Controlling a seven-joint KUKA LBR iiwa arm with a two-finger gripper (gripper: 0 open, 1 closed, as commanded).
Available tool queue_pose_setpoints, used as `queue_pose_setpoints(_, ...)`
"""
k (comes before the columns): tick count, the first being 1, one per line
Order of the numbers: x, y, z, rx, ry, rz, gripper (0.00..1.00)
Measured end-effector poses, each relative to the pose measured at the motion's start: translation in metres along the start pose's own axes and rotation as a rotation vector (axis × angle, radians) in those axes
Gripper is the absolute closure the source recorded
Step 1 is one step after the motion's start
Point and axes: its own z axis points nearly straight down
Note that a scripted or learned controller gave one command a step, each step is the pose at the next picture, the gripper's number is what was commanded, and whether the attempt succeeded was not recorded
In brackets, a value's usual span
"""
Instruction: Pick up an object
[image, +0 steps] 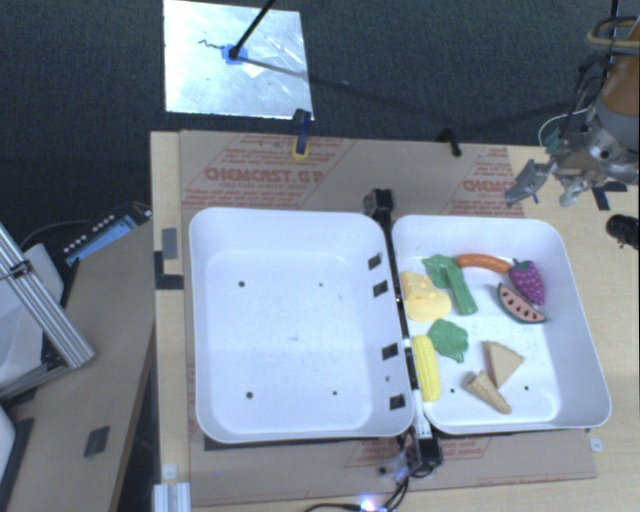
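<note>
The right bin (572, 300) holds several toy foods: a yellow piece (425, 297), a green vegetable (452, 281), an orange-red chili (483, 263), purple grapes (528, 280), a watermelon slice (520, 306), a green leafy piece (450, 340), a corn cob (427, 368), a tan wedge (500, 362) and a tan cone (487, 392). My gripper (548, 188) hangs at the upper right, above the cardboard just behind the right bin's back rim. It is open, its two fingers spread apart with nothing between them.
The left bin (290, 320) lies beside the right one, joined by a black hinge strip (392, 300). Both rest on a cardboard sheet (260, 170). A shiny metal plate (238, 60) lies at the back, and an aluminium frame (35, 310) stands at the left.
</note>
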Motion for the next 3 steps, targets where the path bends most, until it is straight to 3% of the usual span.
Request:
queue_pose_setpoints(1,0.004,-0.001,0.0,0.011,0.004,-0.009,1.0)
queue_pose_setpoints(2,0.049,-0.021,-0.115,0.008,0.007,-0.01,1.0)
queue_pose_setpoints(3,0.08,0.002,-0.146,0.012,0.007,-0.009,1.0)
